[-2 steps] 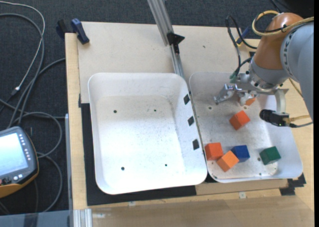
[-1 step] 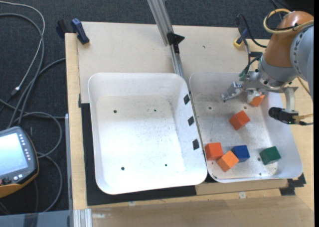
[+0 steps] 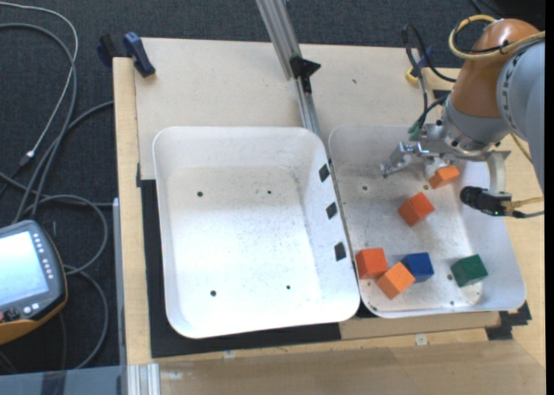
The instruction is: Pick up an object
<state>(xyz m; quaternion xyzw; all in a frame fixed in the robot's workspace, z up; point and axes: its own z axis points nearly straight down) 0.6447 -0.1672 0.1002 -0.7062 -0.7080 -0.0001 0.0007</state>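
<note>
The right bin [image 3: 363, 151] holds several small blocks. An orange block [image 3: 445, 176] lies near its far right side, and a red-orange block [image 3: 416, 209] sits a little nearer the middle. Along the front lie a red-orange block [image 3: 372, 262], an orange block [image 3: 398, 280], a blue block [image 3: 418, 265] and a green block [image 3: 469, 270]. My gripper [image 3: 400, 159] hangs over the far part of the right bin, just left of the orange block near the wall. Nothing shows between its fingers.
The left bin [image 3: 238, 229] stands beside the right one, bare inside. A slanted metal pole [image 3: 277, 21] crosses the bench top above the bins' shared edge. A blue clamp [image 3: 137, 51] sits at the bench's far left corner. Cables run at the right.
</note>
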